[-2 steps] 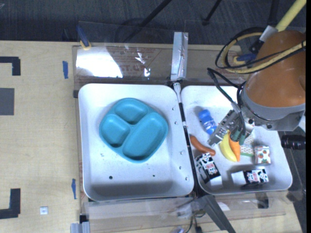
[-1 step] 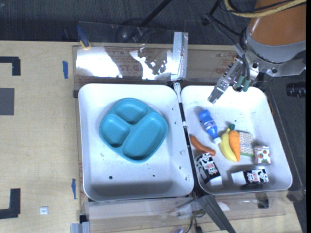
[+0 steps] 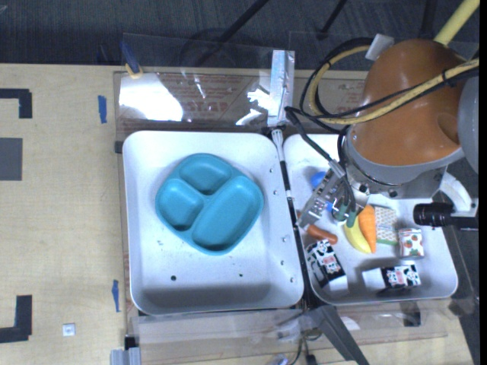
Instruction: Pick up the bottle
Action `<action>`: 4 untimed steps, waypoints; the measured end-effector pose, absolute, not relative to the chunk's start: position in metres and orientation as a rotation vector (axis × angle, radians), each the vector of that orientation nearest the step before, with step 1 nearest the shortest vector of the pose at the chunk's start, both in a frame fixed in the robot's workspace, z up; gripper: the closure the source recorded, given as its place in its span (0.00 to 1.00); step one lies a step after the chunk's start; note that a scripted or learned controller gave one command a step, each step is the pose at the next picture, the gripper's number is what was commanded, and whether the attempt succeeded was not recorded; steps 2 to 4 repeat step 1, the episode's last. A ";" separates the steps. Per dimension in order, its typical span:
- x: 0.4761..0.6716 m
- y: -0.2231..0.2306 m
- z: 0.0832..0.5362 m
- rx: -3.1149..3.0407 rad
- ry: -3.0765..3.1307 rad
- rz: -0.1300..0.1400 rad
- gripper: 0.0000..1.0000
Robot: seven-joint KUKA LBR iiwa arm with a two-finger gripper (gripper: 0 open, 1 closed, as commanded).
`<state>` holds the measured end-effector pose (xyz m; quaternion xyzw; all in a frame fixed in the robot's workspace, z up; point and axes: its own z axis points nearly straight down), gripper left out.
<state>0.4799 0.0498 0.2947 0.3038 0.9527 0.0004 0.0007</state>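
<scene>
Two small white bottles with black cow patches lie in the right bin (image 3: 449, 284). One bottle (image 3: 327, 263) is at the bin's front left, with a red-brown cap end pointing toward the gripper. The other bottle (image 3: 394, 277) lies on its side along the front wall. My gripper (image 3: 329, 204) hangs low over the left part of the right bin, just behind the first bottle and left of the fruit. Nothing shows held in it. The arm's orange band covers the back of that bin.
A yellow banana (image 3: 355, 236), an orange carrot (image 3: 367, 225) and a small printed carton (image 3: 411, 243) lie right of the gripper. A blue item (image 3: 317, 179) sits behind it. The left bin (image 3: 152, 280) holds a blue divided plate (image 3: 209, 202).
</scene>
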 end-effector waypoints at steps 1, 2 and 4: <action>0.480 0.047 0.288 -0.091 3.139 0.001 1.00; 0.480 0.047 0.288 -0.091 3.139 0.001 1.00; 0.480 0.047 0.288 -0.091 3.139 0.001 1.00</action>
